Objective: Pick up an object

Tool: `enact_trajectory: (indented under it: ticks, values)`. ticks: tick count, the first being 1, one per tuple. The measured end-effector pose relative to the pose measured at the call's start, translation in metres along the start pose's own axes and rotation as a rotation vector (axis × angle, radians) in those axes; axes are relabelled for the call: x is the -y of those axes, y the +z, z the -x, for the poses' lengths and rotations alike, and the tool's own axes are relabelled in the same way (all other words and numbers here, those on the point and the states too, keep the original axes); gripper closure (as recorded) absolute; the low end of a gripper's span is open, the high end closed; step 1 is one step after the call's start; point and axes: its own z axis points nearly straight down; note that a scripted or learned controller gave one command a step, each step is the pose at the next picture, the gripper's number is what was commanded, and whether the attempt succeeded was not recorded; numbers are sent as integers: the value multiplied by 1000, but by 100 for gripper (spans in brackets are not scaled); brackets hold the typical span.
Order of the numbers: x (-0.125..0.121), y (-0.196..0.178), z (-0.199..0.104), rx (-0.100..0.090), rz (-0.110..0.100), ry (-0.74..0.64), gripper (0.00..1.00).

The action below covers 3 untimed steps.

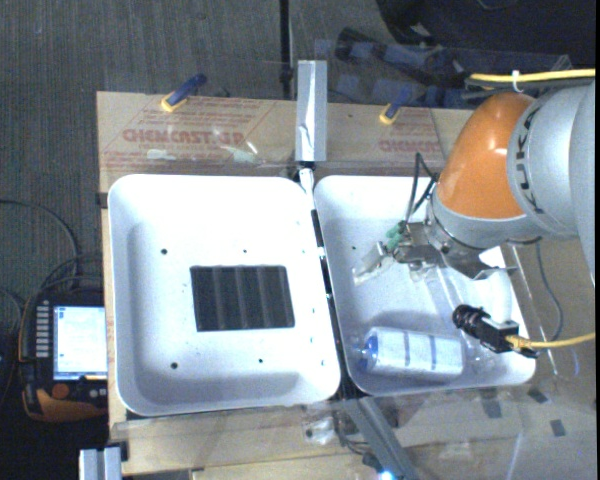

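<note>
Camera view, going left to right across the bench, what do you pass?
Handheld screen unit beside the bench → left white bin with a dark ribbed panel on its floor → right white bin holding a clear bottle with a blue cap → the grey and orange arm.

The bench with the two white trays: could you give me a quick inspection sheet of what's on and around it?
Surface: left bin with a dark ribbed panel; right bin beside it.
Job's things: clear bottle lying on its side in the right bin.
Clutter: nothing seen.
Grippers: gripper low over the right bin, above the bottle; fingers unclear.
Cables: yellow cable along the arm.
Surroundings: handheld controller at left; clamps on the board.
</note>
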Motion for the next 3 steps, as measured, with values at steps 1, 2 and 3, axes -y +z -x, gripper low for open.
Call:
enact_trajectory:
  ticks: [1, 2, 3]
  values:
    - [46, -91, -1, 2, 0, 202, 0]
    - [49, 1, 16, -2, -3, 213, 0]
    - [48, -8, 15, -2, -5, 211, 100]
